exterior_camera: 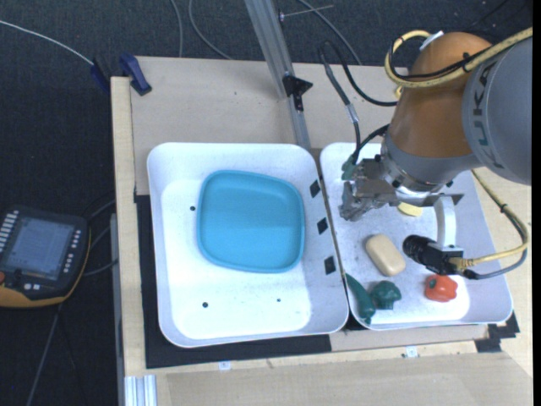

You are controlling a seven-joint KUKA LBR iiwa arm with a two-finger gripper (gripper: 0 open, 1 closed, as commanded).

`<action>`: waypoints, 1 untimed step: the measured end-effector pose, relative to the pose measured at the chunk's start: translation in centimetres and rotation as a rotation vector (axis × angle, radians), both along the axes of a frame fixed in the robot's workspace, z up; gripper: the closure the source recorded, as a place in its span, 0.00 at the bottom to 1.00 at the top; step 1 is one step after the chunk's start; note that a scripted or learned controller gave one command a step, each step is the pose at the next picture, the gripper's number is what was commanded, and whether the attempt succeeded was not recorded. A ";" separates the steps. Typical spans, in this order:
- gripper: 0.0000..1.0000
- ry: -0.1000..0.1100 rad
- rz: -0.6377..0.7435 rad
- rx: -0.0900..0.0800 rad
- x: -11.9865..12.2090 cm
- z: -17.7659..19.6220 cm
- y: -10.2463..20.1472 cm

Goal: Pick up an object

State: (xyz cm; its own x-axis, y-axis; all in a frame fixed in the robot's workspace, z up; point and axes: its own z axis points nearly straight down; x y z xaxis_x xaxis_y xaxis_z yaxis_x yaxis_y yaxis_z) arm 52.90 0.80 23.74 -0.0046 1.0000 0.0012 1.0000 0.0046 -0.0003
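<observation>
1. The grey arm [499, 117] reaches in from the right, its orange band [435, 100] above the wrist, and hangs over the right bin [423, 321].
2. The gripper [353, 205] sits low over the upper left part of that bin, close to the wall it shares with the left bin [169, 227]. From this angle I cannot tell whether it is spread or pressed together.
3. 3 loose objects lie in the lower half of the right bin, all apart from the gripper:
   - a tan oval object [385, 255], near the middle and nearest the gripper, below and to its right;
   - a red round object [439, 288], further right and lower;
   - a green object [376, 296] in the lower left corner, just below the tan one.
4. A pale yellow piece [412, 210] shows at the edge of the wrist; most of it is hidden, so I cannot tell its shape.
5. The left bin holds 1 blue rounded-square plate [251, 221], lying flat near its middle.
6. Off the bench at the left lies a handheld control pendant [38, 252] with a screen.
</observation>
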 end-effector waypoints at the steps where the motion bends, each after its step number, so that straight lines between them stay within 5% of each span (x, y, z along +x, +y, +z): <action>1: 1.00 0.000 0.000 0.000 1.3 -0.8 4.9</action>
